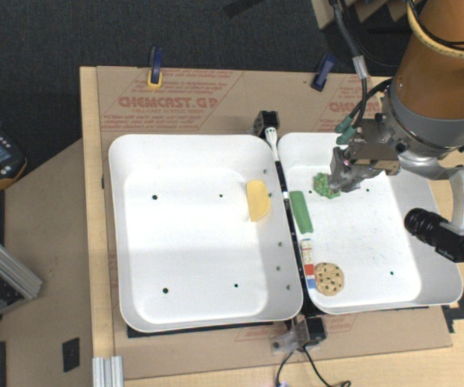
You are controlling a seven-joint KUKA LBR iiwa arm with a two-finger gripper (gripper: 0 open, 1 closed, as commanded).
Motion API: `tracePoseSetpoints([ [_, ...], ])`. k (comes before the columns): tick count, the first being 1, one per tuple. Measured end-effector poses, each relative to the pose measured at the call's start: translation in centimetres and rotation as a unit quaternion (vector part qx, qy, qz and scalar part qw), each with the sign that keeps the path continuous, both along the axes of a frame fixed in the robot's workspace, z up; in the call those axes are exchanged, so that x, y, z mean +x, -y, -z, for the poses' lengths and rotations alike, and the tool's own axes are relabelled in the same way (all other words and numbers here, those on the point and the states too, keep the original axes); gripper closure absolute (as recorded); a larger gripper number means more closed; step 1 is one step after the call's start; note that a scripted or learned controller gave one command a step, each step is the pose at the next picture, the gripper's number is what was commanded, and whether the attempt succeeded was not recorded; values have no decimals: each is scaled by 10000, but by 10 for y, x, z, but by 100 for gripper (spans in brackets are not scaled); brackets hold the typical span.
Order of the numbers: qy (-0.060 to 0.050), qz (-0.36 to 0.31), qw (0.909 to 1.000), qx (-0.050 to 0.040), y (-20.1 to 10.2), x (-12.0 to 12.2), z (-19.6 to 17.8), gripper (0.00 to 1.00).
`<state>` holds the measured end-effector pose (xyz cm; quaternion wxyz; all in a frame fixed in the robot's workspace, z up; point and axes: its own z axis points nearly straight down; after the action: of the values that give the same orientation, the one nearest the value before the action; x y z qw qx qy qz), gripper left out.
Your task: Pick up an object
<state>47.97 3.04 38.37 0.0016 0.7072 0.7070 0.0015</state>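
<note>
1. The grey arm with its orange band (pixel 441 47) reaches in over the right shallow white bin (pixel 409 289).
2. The left shallow white bin (pixel 183 297) holds a pale yellow soft lump (pixel 257 200) by its right wall, long axis near-far.
3. A green flat stick (pixel 299 211) lies in the right bin, long axis near-far.
4. The two-finger gripper (pixel 338 182) is down at a small green bumpy piece (pixel 323 186), touching it; whether it is clamped I cannot tell.
5. A round speckled cookie (pixel 328 278) sits near the front.
</note>
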Motion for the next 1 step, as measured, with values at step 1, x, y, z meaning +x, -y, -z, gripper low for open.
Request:
tracePoseSetpoints([
  [1,-5,-6,10000,0,-10,0,-7,100],
])
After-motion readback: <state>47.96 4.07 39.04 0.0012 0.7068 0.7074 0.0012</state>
